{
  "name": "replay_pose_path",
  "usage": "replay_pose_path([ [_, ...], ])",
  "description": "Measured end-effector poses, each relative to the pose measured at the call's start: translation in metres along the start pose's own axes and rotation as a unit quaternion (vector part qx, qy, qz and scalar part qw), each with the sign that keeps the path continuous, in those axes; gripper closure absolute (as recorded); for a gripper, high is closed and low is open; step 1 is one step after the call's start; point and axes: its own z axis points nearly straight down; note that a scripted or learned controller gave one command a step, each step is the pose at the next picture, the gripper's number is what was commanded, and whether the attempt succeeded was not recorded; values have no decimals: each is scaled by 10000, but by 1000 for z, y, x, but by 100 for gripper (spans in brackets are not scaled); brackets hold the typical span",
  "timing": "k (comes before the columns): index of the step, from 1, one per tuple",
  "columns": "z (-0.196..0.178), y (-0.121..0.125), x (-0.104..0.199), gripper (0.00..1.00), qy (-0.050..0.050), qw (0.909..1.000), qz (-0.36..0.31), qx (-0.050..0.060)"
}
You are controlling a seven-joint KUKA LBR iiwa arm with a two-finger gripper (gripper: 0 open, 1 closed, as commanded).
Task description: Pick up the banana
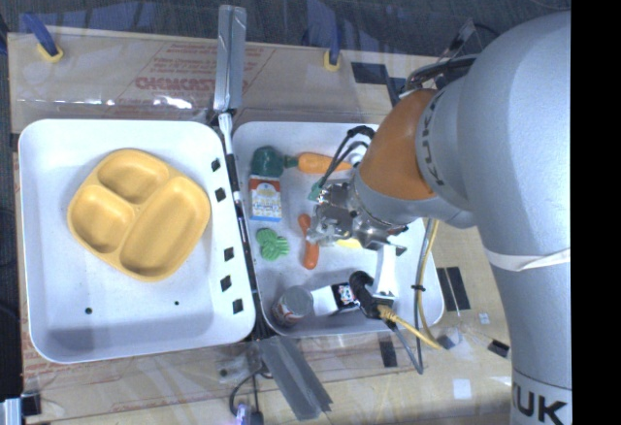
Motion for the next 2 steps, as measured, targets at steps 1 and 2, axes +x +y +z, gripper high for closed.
replay_pose_path([
  [1, 18, -3, -43, 100, -9, 9996, 271, 95],
  [2, -4, -12, -31, 100, 6, 9952, -975, 99],
])
